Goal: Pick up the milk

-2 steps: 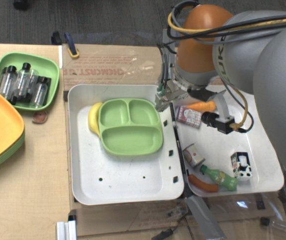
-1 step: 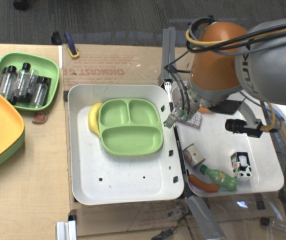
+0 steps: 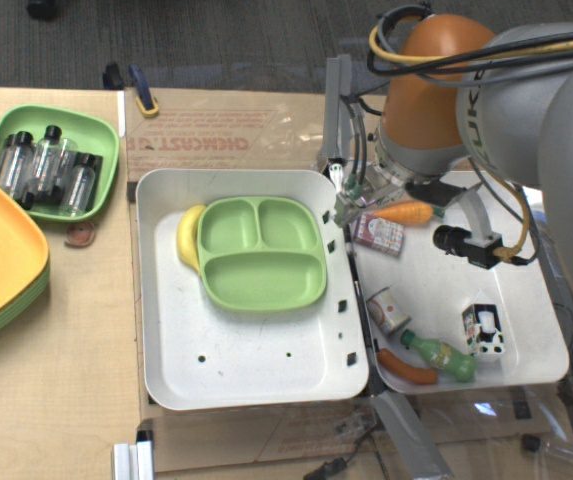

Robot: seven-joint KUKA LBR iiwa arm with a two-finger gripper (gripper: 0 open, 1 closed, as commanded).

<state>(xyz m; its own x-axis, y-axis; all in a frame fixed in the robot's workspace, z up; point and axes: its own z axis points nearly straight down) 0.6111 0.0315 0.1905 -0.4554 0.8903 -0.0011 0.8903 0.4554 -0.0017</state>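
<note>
The milk (image 3: 481, 329) is a small white carton with black patches. It lies near the front right corner of the right bin (image 3: 526, 268). My gripper (image 3: 350, 200) hangs low at that bin's back left corner, close to the wall between the two bins. It is far from the milk, up and to the left of it. Just to the right of the gripper lie a carrot (image 3: 404, 212) and a maroon box (image 3: 378, 234). The orange wrist band sits above them.
The right bin also holds a small brown-and-white carton (image 3: 389, 311), a green bottle (image 3: 442, 356) and a red sausage (image 3: 406, 367) along its front. In the left bin a green divided plate (image 3: 262, 253) lies against a yellow piece (image 3: 187, 236). Outside at left stand a green tray of bottles (image 3: 51, 163) and yellow plates (image 3: 1, 258).
</note>
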